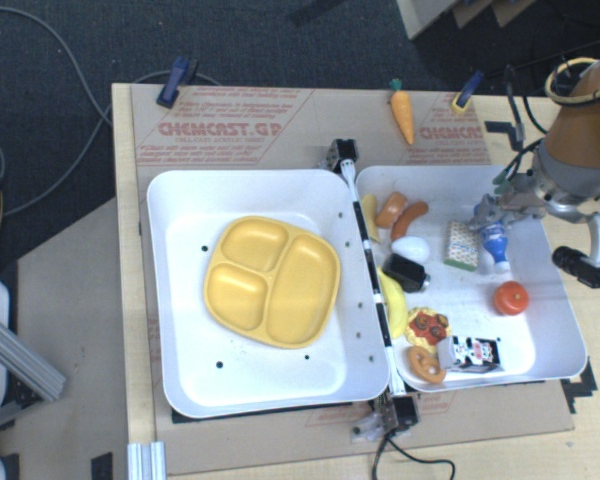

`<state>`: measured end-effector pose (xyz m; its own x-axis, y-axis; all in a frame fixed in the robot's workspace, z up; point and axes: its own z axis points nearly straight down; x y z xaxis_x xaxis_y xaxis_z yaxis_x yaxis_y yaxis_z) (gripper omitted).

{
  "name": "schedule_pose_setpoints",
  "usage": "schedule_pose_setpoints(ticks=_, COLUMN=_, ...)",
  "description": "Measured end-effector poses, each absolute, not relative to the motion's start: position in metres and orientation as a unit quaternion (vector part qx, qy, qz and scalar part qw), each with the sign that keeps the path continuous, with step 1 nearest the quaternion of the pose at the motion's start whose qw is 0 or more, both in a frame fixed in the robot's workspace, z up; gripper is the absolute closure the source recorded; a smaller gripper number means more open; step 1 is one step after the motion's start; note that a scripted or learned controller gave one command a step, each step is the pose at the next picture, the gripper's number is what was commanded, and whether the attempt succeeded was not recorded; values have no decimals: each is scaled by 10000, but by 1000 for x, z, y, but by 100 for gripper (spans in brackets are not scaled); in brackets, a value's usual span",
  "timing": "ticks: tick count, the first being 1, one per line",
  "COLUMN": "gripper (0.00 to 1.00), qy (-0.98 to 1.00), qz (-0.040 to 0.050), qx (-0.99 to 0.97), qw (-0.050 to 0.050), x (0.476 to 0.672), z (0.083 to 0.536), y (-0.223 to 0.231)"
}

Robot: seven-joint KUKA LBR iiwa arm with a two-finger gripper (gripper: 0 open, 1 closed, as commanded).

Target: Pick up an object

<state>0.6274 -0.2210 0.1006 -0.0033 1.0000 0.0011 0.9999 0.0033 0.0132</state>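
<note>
Far to the left of the small blue-and-white bottle (494, 248) lies the yellow plate (270, 281), which is of no danger. The speckled green pad (462, 246), however, lies just beside the bottle on its left — a descent that drifts to that side could catch the pad instead. The bottle, which I judge to be the target, lies in the right bin (570, 340) just below the gripper (500, 213), and I cannot tell if the gripper is open or closed — an off-centre grip may let the bottle slip toward the red tomato (511, 298), near it on the lower right.
</note>
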Motion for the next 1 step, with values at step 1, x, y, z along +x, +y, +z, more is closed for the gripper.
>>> schedule_pose_setpoints(ticks=1, gripper=100, qy=7077, qz=39, qx=7065, qw=56, x=640, z=94, y=-152)
